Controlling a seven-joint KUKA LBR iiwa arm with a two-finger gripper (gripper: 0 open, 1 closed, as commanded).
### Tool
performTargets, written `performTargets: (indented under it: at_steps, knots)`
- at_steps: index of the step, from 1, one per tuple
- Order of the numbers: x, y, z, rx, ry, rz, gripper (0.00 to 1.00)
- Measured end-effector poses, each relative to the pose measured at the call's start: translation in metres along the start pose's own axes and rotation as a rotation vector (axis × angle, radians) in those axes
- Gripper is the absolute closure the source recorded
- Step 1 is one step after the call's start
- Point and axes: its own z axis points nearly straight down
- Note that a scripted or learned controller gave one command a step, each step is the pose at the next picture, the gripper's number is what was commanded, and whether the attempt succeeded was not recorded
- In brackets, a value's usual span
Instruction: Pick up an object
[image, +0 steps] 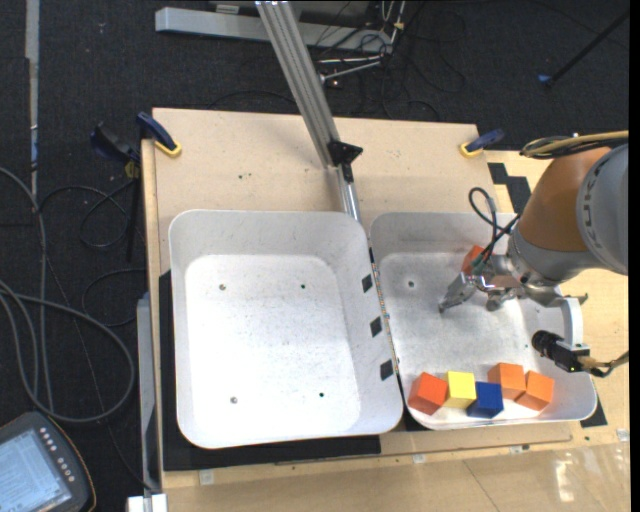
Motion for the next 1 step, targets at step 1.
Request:
performTargets:
  at_steps: [1]
  knots:
    - [-0.0006,0.0015,-0.0136,-0.006,-0.001,0.001,1.0]
